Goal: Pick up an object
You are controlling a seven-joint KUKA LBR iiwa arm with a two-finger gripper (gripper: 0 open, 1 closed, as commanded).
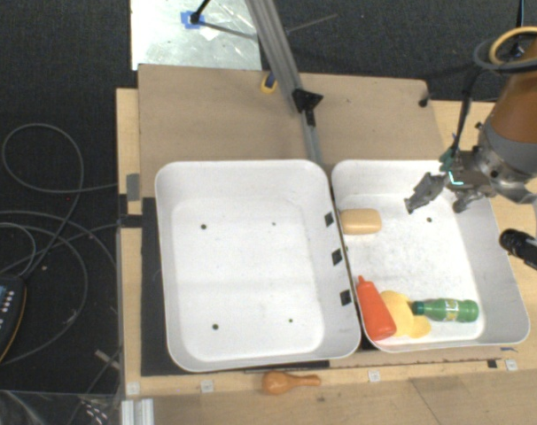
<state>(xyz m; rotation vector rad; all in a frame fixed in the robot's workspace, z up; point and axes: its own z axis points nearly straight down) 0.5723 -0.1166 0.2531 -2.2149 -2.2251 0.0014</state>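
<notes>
Nearest you, on the tabletop (251, 96) edge in front of the bins, lies a small orange-brown gourd-shaped thing (289, 381), outside both bins.

Just beyond it, look into the right bin (494, 237). Along its near wall you have three things bunched together: a red bottle (374, 308) lying against the bin's left wall with its cap pointing away from you, a yellow piece (403, 312) touching it on its right, and a green bottle (446, 309) lying on its side, its neck end meeting the yellow piece and its body reaching toward the bin's right wall.

The left bin (175, 264) sits beside it, the two walls touching down the middle.

Farther back in the right bin, a tan block (361, 221) rests close to the left wall, well apart from the cluster at the front.

Farther still, the claw (439, 193) hangs over the rear part of the right bin, to the right of the tan block and apart from it. Its dark fingers (419, 195) look spread, and you can see nothing between them. The arm (521, 122) comes in from the right, its orange band above the wrist.

Behind the bins, a grey pole (277, 47) crosses the tabletop on a slant.
</notes>
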